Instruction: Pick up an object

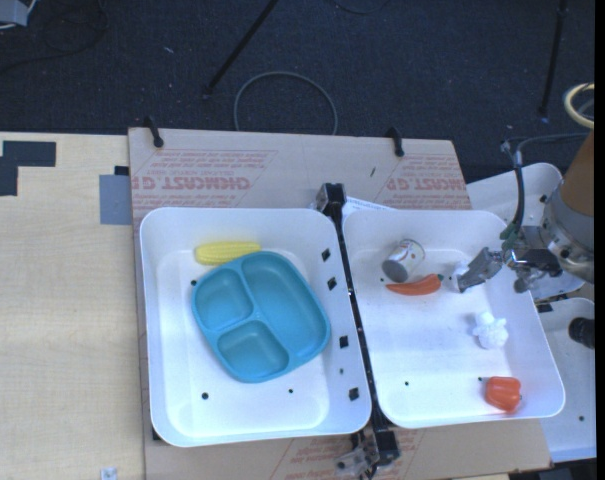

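My gripper (498, 272) hangs over the right edge of the right bin (452, 408), open, with nothing between its fingers. One grey finger (471, 270) points left toward a red chili pepper (414, 287), a short gap away from its tip. A small silver cup (403, 260) lies on its side just behind the pepper. A white crumpled object (490, 331) lies below the gripper, and an orange pepper (502, 393) rests in the bin's front right corner.
The left bin (172, 388) holds a blue divided plate (259, 314) and a yellow corn-like piece (227, 253) behind it. A black divider (344, 308) runs between the bins. Cardboard (282, 173) lies under both, with cables on the dark floor behind.
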`<state>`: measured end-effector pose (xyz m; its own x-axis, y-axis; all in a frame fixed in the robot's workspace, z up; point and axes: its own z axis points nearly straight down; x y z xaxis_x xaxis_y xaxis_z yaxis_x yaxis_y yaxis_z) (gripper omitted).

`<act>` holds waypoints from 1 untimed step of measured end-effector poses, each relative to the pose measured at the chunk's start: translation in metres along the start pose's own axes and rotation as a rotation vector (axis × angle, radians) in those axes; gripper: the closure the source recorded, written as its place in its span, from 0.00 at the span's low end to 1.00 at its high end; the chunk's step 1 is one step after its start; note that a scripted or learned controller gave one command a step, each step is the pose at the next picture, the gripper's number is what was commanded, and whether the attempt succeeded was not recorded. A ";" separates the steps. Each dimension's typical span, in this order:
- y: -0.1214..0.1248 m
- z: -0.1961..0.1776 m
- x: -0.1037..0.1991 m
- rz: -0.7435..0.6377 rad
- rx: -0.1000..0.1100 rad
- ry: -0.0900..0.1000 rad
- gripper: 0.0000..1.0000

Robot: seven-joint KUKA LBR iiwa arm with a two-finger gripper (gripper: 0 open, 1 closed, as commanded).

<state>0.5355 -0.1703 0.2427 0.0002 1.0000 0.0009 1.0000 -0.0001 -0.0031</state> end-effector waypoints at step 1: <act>-0.008 0.060 0.000 0.000 0.005 0.002 0.00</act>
<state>0.5268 -0.1706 0.1823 0.0002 1.0000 0.0026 1.0000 -0.0002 -0.0079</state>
